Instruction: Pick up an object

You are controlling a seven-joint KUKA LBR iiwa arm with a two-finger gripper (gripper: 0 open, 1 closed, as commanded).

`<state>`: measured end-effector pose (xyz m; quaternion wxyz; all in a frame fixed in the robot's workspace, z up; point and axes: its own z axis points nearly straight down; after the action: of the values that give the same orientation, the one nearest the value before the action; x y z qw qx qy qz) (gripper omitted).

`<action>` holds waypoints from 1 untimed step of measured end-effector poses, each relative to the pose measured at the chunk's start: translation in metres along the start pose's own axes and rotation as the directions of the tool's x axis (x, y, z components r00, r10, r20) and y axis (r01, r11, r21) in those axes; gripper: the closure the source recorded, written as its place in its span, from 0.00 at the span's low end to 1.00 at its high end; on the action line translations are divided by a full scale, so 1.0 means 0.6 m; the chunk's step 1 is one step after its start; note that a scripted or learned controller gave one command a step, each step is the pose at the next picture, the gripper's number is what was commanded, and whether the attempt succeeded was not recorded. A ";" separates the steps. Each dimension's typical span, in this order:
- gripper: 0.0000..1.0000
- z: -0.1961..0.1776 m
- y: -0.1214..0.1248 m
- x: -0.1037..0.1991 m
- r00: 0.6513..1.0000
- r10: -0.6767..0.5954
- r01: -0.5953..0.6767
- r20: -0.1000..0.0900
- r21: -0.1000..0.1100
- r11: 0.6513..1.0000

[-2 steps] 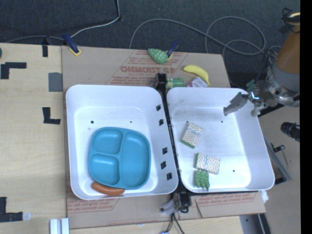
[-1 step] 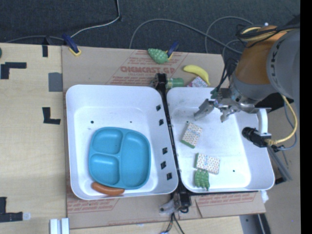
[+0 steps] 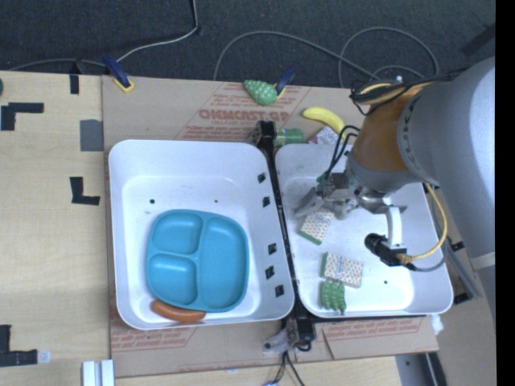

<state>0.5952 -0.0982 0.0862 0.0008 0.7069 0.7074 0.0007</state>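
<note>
Checkered and flat, the small pad (image 3: 315, 227) lies in the right bin (image 3: 418, 296), toward its left wall, and looks like the thing nearest to being picked. It seems a thin cloth or sponge square: light, soft, probably limp, and unlikely to break. Being so low on the bin floor, it offers little to pinch from above; I judge an edge or corner the best hold, with the tips pressed down to the floor so they gather it as they meet. A slick bin floor may let it slide away.

The claw (image 3: 326, 202) hangs just above the pad's upper end, metal tips near or touching it; whether they are spread or pressed together cannot be told from here, and nothing is plainly between them.

Nearer the front lie a second checkered pad (image 3: 344, 269) and a green toy (image 3: 333, 295), close together. The left bin (image 3: 129, 159) holds a blue tray (image 3: 197, 260) with an orange sausage (image 3: 177, 312) at its front edge. A banana (image 3: 323, 117) rests on the counter (image 3: 48, 240) behind the bins.
</note>
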 end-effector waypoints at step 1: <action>0.00 0.001 0.087 0.004 1.000 -0.001 0.001 0.001 -0.001 1.000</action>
<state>0.6476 -0.0958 0.0857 0.0015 0.7065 0.7077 0.0009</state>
